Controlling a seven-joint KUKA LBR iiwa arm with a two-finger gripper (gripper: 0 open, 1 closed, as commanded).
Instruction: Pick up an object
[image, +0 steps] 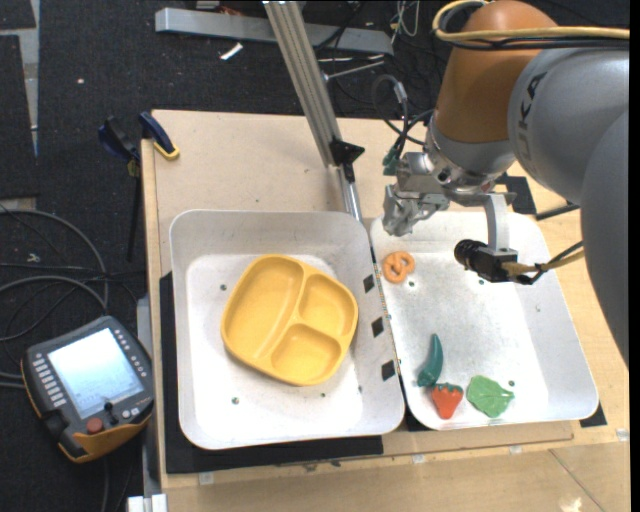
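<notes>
Hovering over the far left corner of the right bin (500, 330), my hand (403, 218) points down from the wrist. I cannot tell whether it is spread or pressed together.

Just nearer the camera than the hand, an orange pretzel (398, 266) lies flat on the bin floor. It is close to the bin's left wall and apart from my hand.

Three more things sit in a loose cluster toward the near edge of the same bin. A dark green pepper (431, 360) lies lengthwise with its thin tip toward the far side. A red strawberry (447, 400) sits at the pepper's near end, touching it or just beside it; I cannot tell which. A light green lump (489, 396) lies just right of the strawberry. All three are well apart from the pretzel and from my hand.

The left bin (200, 250) holds a yellow plate (290, 318) near its middle, turned at a slant to the bin's walls. The plate has three compartments, one long one on its left and two smaller ones on its right.

Both bins rest side by side on the pale bench (250, 160), their inner edges meeting. My arm (580, 110), grey with an orange band, comes in from the right above the right bin's far edge.

A metal rail (310, 90) slants up from the bench where the bins' far corners meet. A blue and yellow clamp (150, 135) grips the bench's far left corner. Left of the bench, a pendant (88, 385) lies with its screen lit.
</notes>
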